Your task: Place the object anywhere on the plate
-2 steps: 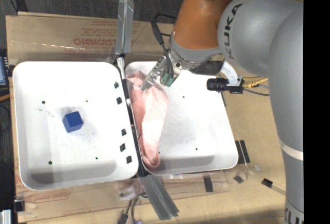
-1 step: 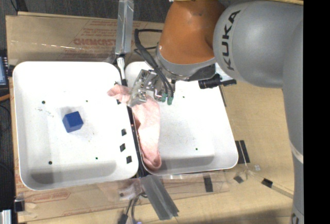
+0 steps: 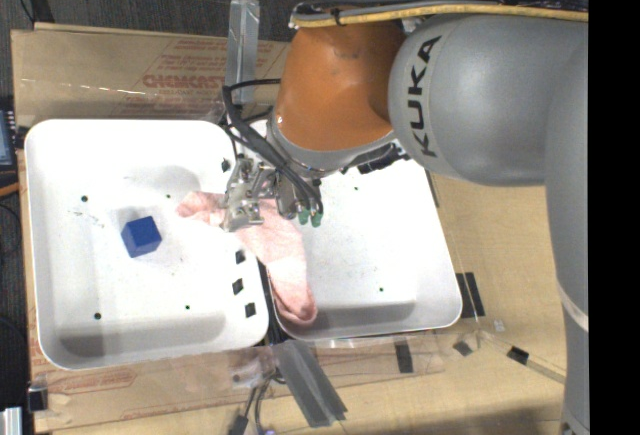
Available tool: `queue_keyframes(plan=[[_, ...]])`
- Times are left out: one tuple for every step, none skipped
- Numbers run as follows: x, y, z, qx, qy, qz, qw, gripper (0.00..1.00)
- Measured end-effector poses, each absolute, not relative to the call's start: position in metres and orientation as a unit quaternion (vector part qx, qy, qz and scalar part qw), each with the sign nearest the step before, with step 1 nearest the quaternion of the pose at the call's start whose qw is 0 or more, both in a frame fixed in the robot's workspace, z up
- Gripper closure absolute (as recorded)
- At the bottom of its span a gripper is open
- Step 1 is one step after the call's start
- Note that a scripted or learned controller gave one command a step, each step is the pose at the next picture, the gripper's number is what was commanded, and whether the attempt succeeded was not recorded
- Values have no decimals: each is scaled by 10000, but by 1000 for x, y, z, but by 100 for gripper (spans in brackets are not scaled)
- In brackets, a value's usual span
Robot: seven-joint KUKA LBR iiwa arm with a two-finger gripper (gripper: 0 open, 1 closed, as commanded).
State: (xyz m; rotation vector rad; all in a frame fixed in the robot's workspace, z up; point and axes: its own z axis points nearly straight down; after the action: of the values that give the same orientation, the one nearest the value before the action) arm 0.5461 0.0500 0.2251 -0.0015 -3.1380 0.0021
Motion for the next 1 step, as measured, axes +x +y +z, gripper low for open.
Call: queue_keyframes(plan=[[510,85,230,25,-10000,6,7,100]])
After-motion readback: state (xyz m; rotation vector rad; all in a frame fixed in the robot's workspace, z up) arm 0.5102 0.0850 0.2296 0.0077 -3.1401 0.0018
